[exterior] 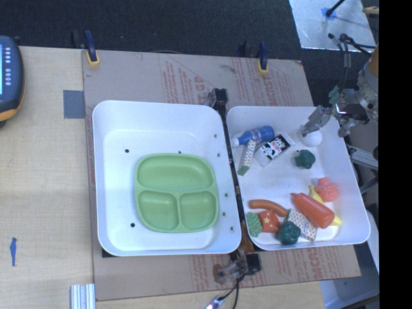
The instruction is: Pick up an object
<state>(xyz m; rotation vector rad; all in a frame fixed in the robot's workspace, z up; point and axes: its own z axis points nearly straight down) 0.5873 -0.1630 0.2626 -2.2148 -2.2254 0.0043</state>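
Cut off at the right edge: most of the arm [360, 98]. Partly buried under neighbours: checkered piece [301, 224] in the right bin [360, 192]. Too blurred to read: gripper [325, 118] fingers.

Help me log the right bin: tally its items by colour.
Blue: 1, bottle
Black-and-white: 1, carton
White: 1, ball
Green: 2, lumps
Orange or red: 3
Pink: 1
Total: 9, small pieces uncounted

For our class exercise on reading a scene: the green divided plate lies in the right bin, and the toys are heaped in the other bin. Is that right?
Not quite. The camera view shows the green divided plate in the left bin; the toys lie in the right bin.
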